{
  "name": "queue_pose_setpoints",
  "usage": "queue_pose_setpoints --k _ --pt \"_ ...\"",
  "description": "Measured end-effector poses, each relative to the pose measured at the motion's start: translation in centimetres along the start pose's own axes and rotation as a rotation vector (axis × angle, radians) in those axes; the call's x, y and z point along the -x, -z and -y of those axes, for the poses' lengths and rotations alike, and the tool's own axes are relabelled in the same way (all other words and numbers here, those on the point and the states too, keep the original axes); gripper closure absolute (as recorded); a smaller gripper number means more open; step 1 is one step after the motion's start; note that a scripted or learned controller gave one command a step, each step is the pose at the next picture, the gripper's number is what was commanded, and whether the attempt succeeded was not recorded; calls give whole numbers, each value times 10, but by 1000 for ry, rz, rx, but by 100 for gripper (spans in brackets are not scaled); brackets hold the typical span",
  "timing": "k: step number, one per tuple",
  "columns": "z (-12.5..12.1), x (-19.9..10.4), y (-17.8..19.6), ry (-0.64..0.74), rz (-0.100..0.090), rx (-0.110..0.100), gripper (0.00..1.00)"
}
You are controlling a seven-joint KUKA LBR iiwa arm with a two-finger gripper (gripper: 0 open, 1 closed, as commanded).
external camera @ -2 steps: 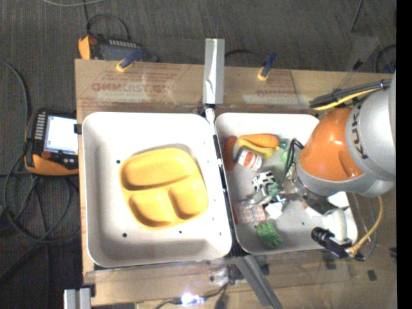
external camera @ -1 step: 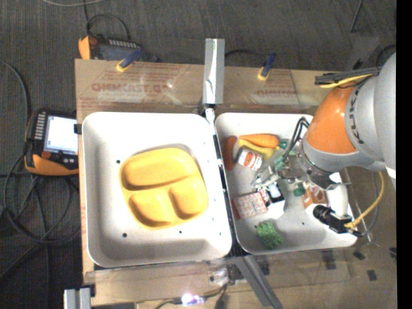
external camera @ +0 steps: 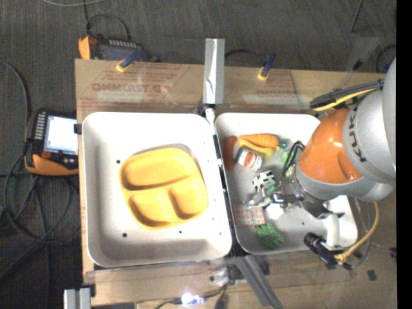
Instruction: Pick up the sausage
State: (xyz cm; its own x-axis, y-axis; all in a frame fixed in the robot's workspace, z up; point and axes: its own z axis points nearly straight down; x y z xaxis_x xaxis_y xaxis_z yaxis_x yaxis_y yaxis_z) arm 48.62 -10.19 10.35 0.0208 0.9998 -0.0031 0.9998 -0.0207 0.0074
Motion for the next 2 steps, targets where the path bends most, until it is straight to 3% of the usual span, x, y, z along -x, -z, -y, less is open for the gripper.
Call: queue_pose_setpoints --k 1,2 --pt "-139 11 17 74 1 -10 0" --pt "-156 -30 79 101 0 -9 0"
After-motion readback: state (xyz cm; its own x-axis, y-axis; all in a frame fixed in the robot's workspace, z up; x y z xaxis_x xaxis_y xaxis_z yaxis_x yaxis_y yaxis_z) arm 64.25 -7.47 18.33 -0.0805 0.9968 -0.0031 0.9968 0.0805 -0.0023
